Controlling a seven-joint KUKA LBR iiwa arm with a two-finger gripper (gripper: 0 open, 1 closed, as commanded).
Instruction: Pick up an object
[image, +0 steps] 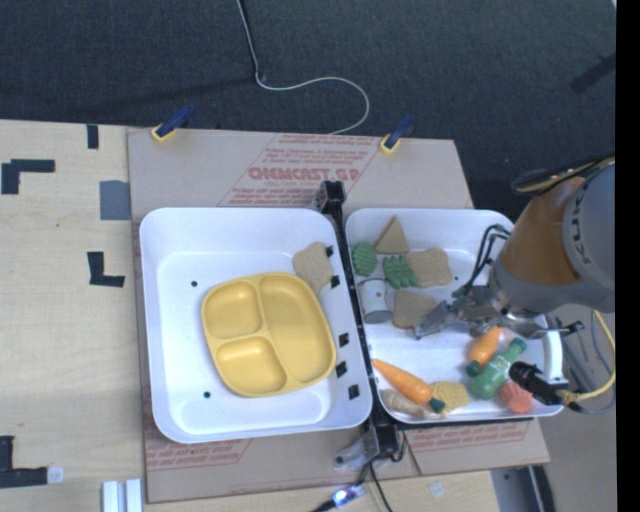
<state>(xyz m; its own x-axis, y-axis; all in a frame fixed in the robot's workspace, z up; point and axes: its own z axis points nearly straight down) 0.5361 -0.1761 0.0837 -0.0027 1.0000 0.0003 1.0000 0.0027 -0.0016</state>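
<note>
You see a light wooden bench (60, 350) with some black tape marks, and on it lies a flat brown cardboard sheet (300, 170) with red print, held by two blue-yellow clamps (172, 123) at its far edge. On this cardboard stand two shallow white plastic bins (165, 300) side by side, touching each other.
</note>
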